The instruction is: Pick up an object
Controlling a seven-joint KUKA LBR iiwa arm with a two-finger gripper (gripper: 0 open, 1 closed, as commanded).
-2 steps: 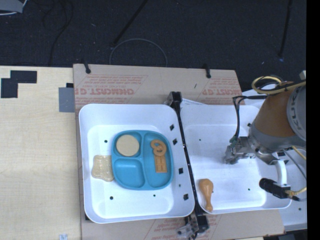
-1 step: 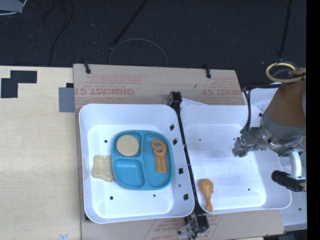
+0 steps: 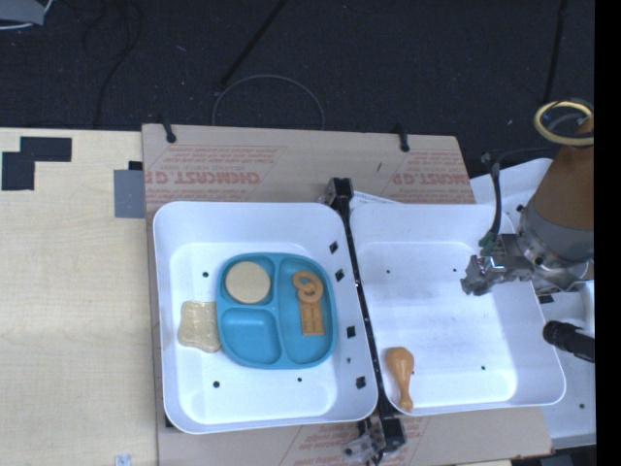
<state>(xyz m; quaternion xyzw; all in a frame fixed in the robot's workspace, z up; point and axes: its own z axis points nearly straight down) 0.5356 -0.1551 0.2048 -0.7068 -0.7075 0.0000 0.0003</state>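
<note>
Tool [image 3: 477, 278] hovers at 3 o'clock over the right bin [image 3: 505, 388], finger state unreadable; approach step, next descend toward the drumstick [image 3: 401, 372] at 7 o'clock.

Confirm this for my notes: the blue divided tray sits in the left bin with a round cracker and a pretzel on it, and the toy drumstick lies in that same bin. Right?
Not quite. The camera view shows the toy drumstick in the right bin, near its front left corner. The rest holds: the blue divided tray sits in the left bin with the round cracker and the pretzel on it.
</note>
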